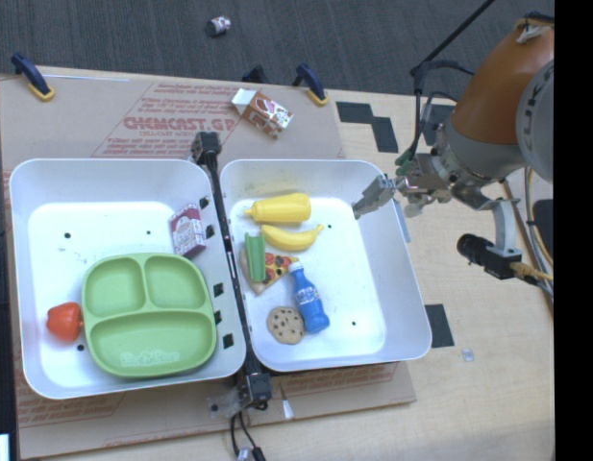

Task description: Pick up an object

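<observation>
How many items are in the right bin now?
5: yellow bottle at the back, banana below it, pizza slice left, blue bottle centre, cookie in front.

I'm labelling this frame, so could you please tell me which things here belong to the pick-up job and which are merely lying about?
Job:
gripper, over the right bin
in that bin: yellow bottle, banana, pizza slice, blue bottle, cookie

Lying about:
small carton on the cardboard
blue clamps

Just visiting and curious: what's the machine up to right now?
Gripper over right bin's far corner, holding nothing. Banana, bottle, cookie untouched. Nothing in the way.
</observation>
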Robot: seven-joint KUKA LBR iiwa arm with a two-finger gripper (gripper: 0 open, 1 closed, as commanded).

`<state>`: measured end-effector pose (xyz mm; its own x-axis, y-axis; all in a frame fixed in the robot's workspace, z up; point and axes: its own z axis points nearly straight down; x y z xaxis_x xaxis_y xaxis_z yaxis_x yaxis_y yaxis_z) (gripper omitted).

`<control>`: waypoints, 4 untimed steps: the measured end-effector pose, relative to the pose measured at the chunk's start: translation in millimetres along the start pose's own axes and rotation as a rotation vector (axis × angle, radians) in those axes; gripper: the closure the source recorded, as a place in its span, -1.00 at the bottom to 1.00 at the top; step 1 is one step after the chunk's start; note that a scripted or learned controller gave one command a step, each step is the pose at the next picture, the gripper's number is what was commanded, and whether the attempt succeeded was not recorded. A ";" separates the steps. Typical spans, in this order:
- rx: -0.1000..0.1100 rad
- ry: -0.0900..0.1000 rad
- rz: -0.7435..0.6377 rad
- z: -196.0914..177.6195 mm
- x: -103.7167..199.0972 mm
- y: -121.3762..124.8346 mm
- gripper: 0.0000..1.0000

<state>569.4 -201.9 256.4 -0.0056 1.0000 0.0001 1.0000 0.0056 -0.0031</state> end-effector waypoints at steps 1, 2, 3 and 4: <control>0.004 0.001 -0.001 144.6 1.9 -29.4 -1.00; 0.002 0.002 -0.002 165.4 -8.6 -93.2 -1.00; 0.003 0.001 -0.009 154.9 -8.3 -92.2 1.00; -0.005 -0.001 -0.001 19.0 27.4 -91.4 1.00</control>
<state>477.8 -175.0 237.6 -0.0070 1.0000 -0.0009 1.0000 0.0070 0.0022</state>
